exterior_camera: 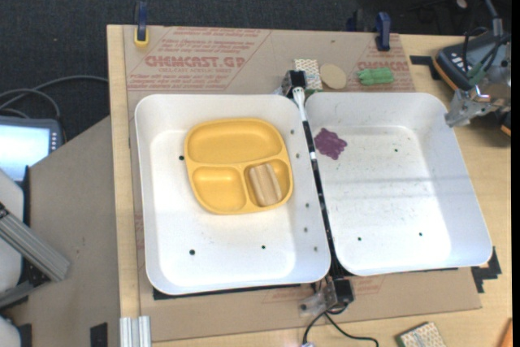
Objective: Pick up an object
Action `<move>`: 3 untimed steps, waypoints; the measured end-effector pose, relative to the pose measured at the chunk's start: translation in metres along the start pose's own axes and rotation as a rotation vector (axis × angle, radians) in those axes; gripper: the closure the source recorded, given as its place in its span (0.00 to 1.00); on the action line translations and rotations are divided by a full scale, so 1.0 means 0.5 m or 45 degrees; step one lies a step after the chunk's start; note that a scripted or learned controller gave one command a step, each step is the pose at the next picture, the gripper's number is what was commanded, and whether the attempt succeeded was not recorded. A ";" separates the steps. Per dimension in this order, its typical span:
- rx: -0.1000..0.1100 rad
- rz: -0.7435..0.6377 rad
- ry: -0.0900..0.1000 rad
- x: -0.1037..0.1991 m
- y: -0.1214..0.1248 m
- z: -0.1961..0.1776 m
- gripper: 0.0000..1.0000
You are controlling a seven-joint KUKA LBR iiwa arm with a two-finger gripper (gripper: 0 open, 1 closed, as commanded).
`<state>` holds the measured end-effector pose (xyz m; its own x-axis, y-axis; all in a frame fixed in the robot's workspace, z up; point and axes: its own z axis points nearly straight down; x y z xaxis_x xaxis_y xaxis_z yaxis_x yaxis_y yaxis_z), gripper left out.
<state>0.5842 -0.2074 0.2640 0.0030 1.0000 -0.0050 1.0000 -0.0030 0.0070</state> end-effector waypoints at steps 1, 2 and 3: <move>0.009 0.000 0.007 -0.019 -0.110 -0.055 1.00; 0.010 -0.003 0.007 -0.027 -0.135 -0.065 1.00; 0.012 -0.003 0.007 -0.033 -0.127 -0.046 1.00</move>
